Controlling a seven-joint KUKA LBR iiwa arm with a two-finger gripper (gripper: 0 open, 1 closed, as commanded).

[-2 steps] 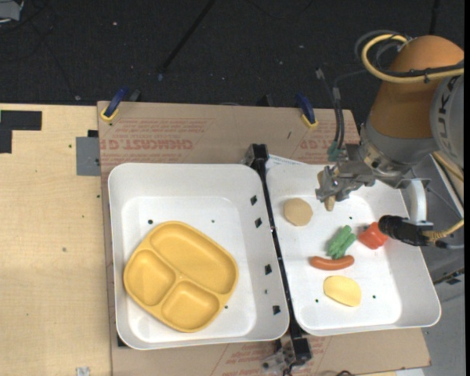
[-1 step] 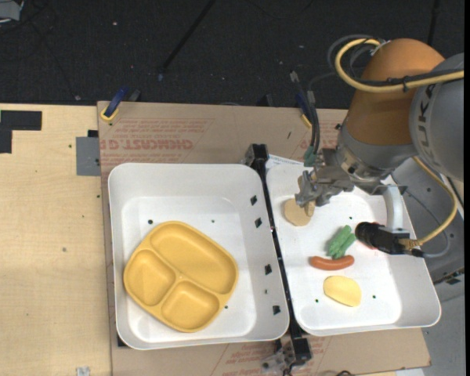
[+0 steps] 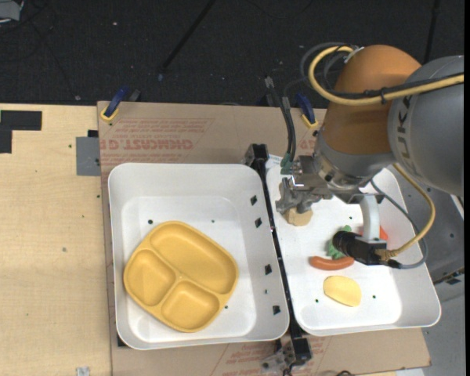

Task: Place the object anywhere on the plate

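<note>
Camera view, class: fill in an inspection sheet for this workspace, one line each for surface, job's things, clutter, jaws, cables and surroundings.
Surface: bench with two white bins side by side, left bin, right bin.
Job's things: yellow divided plate in the left bin, nothing on it; tan round object in the right bin, under the gripper.
Clutter: orange-red sausage-shaped piece, yellow flat piece, green piece in the right bin.
Jaws: low over the tan object; open or shut cannot be told.
Cables: yellow hose looping at the wrist.
Surroundings: cardboard sheet with clamps, dark floor.
</note>
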